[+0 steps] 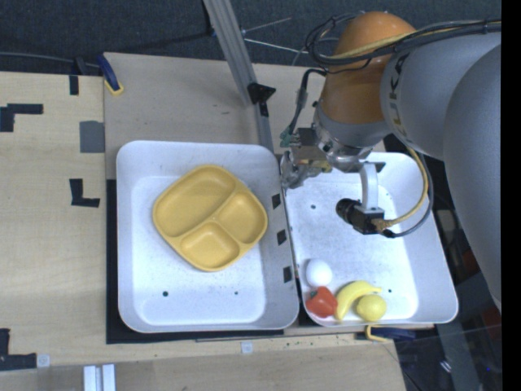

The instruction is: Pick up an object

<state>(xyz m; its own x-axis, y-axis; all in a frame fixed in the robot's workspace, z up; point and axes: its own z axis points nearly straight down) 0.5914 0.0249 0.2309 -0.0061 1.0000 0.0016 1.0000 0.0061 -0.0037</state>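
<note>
Pick not yet made: end effector [295, 172] at right bin's [407, 177] upper-left corner, finger state indiscernible, nothing visibly held; egg [317, 271], tomato [322, 301], banana [352, 295], lemon [371, 307] lying in lower-left corner.

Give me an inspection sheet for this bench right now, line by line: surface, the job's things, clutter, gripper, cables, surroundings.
Surface: tan wooden bench bearing two shallow white plastic bins, left bin and right bin.
Job's things: yellow three-compartment plastic plate in the left bin; white egg-shaped ball, red toy fruit, yellow toy banana and yellow round toy fruit clustered in the right bin's near-left corner.
Clutter: nothing seen.
Gripper: two-finger gripper over the right bin's far-left corner; opening cannot be told.
Cables: black and yellow cables looping off the wrist.
Surroundings: black tape marks on the bench; grey metal pole; dark floor beyond.
</note>
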